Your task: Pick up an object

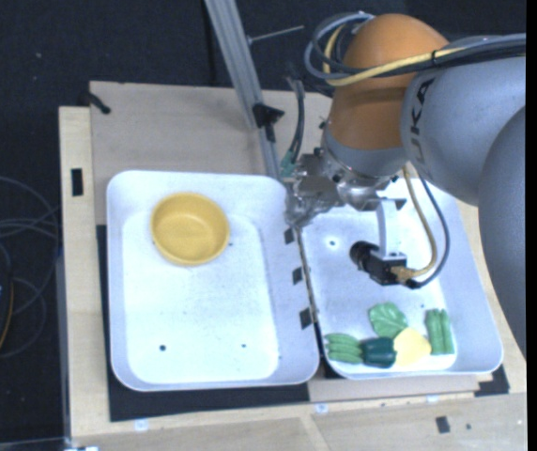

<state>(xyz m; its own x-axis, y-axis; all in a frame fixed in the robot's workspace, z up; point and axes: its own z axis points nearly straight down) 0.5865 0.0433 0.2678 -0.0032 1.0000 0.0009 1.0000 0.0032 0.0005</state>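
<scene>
Looming closest, the grey arm (475,111) is reaching in, its end effector (304,205) hanging at 10 o'clock in the right bin (339,280), open or closed I cannot tell. It is probably not yet lined up with the toy vegetables (388,318), which are lying bunched against the wall at 6 o'clock. A yellow bowl (191,228) is sitting at 11 o'clock in the left bin (203,318).

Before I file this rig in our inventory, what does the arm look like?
The arm is bulky, rounded and grey with dark lettering, with a glossy orange band above the wrist. Dark cables loop over that band. The gripper is small and metallic grey.

Left bin (193,318) wide open save yellow bowl (191,228) at back
</scene>
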